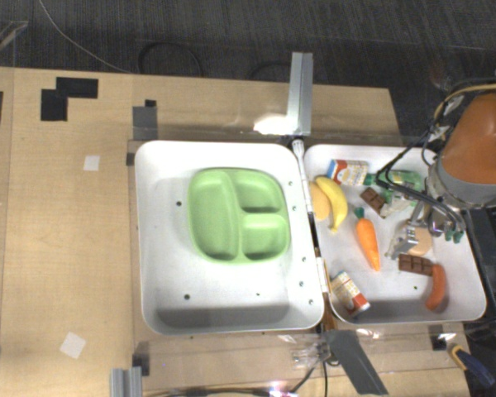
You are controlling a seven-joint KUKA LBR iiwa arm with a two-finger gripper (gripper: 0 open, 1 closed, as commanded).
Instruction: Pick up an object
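The right bin (471,308) holds a yellow banana (331,201), an orange carrot (368,244), a brown chocolate bar (415,264), a reddish sausage (436,288), a small can (349,294) lying on its side, a second chocolate piece (372,198) and a white carton (350,172). My gripper (410,240) hangs low over the bin's right half, just above the chocolate bar and beside a small tan block (423,244). The carrot lies to its left. Nothing is visibly held.
The left bin (157,304) carries a green divided plate (236,213). A green packet (407,178) sits at the back of the right bin under black cables. The arm's orange band (479,139) looms over the bin's right rim.
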